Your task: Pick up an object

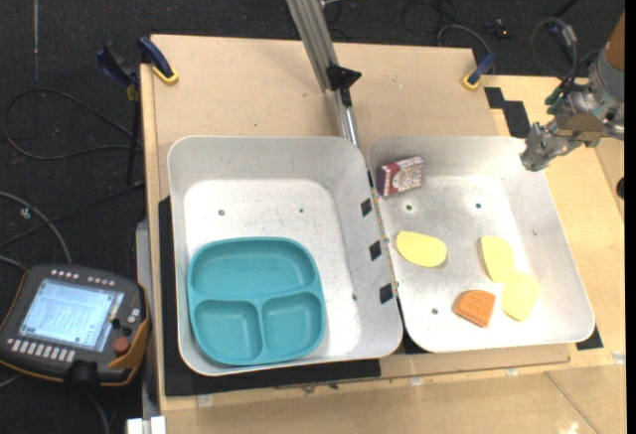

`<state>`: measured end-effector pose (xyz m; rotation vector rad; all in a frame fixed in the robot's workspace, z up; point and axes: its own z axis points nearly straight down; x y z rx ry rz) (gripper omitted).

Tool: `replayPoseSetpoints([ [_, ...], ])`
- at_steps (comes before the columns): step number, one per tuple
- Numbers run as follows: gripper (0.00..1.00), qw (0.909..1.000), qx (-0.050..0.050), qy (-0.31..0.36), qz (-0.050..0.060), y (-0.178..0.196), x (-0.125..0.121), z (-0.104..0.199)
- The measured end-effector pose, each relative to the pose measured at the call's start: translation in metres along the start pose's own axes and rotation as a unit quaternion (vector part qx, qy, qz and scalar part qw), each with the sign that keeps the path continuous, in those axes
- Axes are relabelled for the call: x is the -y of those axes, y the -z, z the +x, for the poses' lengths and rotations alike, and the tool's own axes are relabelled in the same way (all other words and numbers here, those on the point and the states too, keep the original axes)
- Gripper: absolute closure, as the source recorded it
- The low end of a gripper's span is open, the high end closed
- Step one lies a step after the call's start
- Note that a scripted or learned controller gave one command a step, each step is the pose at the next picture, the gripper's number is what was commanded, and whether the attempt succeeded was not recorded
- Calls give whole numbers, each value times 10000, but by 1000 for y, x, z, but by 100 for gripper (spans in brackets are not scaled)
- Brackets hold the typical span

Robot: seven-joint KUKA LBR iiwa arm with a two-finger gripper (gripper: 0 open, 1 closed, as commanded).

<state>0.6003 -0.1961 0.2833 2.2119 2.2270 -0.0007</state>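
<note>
Currently, gripper (538, 150): above right white bin's (542, 223) far right rim; grip state cannot be told.
Right bin: small maroon carton (400, 176), yellow oval piece (421, 249), orange block (475, 307).
Left white bin (199, 169): teal divided plastic tray (256, 300).

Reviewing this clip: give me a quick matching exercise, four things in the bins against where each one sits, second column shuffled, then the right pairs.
Things:
1. teal divided tray
2. small carton
3. orange piece
4. gripper

Places:
A. upper left corner of the right bin
B. above the right bin's upper right rim
C. lower part of the left bin
D. lower part of the right bin, beside a pale yellow piece

Pairs: 1-C, 2-A, 3-D, 4-B
</note>
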Motion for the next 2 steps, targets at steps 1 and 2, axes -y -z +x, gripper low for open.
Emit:
replayPoseSetpoints([
  [1, 100, 10000, -14, -22, 35, -118, -35, -16],
  [2, 100, 10000, -5, -4, -37, -16, -14, 28],
])
